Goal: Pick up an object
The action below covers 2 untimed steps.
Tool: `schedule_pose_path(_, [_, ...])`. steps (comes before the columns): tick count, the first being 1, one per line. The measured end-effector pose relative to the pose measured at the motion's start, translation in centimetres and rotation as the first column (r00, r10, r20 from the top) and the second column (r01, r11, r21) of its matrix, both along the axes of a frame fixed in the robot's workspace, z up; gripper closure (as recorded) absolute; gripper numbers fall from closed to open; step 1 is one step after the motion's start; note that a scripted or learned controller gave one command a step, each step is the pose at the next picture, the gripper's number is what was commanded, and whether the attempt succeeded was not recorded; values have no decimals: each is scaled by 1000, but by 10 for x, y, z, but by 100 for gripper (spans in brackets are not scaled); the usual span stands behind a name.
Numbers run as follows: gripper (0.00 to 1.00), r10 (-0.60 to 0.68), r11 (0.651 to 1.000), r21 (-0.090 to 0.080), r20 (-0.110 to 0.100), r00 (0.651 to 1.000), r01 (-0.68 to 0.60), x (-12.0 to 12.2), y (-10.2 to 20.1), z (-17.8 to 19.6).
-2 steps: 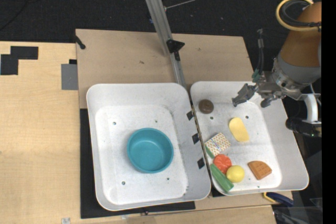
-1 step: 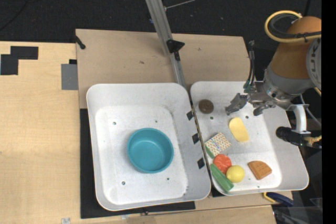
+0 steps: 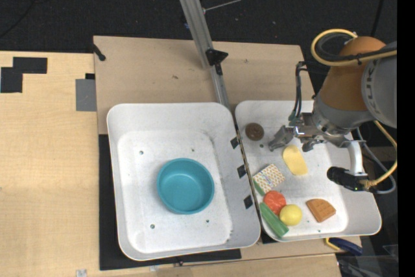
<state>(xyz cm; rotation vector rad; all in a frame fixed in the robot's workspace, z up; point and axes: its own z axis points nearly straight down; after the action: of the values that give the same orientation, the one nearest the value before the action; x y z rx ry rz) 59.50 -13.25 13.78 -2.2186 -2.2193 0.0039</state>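
Hand (image 3: 290,139) hangs low over the right bin (image 3: 363,220), fingers spread apart with nothing between them. Just beside and below it lies a yellow block (image 3: 296,161). A brown disc (image 3: 254,132) sits to its left. Nearer the front lie a cracker (image 3: 268,176), tomato (image 3: 274,200), lemon (image 3: 291,214), cucumber (image 3: 273,220) and bread (image 3: 320,209). A blue bowl (image 3: 186,185) sits in the left bin (image 3: 130,133).

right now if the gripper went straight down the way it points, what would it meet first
Most likely the pale yellow block, which lies just under the gripper in the right bin. Depth is hard to judge from this slanted view, so it might meet the bin floor beside the block instead.
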Motion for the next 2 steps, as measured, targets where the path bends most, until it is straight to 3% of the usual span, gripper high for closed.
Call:
schedule_pose_path(1, [0, 0, 1000, -2, 4, 1000, 0, 0, 0, -47])
schedule_pose_path(2, [100, -1, 1000, -2, 7, 1000, 1, 1, -1, -35])
